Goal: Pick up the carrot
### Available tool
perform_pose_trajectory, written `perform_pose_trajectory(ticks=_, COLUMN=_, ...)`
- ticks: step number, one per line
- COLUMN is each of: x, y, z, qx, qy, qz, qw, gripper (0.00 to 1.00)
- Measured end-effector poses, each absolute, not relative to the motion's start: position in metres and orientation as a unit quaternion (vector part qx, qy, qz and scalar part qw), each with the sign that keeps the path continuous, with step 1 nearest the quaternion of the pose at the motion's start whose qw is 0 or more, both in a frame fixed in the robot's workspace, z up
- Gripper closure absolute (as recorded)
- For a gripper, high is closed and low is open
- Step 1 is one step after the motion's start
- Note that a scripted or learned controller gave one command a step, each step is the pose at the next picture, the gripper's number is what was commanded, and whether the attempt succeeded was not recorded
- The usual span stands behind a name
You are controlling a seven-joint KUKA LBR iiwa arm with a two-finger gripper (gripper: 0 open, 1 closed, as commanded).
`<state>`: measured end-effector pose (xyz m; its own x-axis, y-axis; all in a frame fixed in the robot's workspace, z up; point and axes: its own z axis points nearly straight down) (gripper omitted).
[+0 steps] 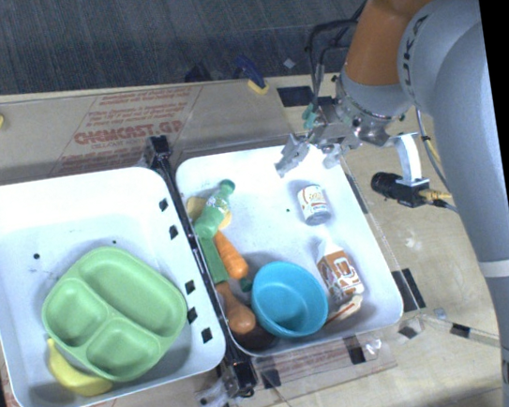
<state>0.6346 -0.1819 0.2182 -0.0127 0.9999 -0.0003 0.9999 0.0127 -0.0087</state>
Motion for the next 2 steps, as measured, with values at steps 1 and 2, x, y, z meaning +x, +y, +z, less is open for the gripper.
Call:
perform_pose_trajectory(ticks=1, x=0.585, y=-0.125, z=0.124, qx=-0.602, qy=-0.798, qz=0.0032, qw=0.005, gripper=0.00)
perform_pose_trajectory(ticks=2, x=0.544, y=-0.108, z=0.098, qx=-0.652, qy=-0.758, qz=0.0004, qw=-0.011, gripper=0.00)
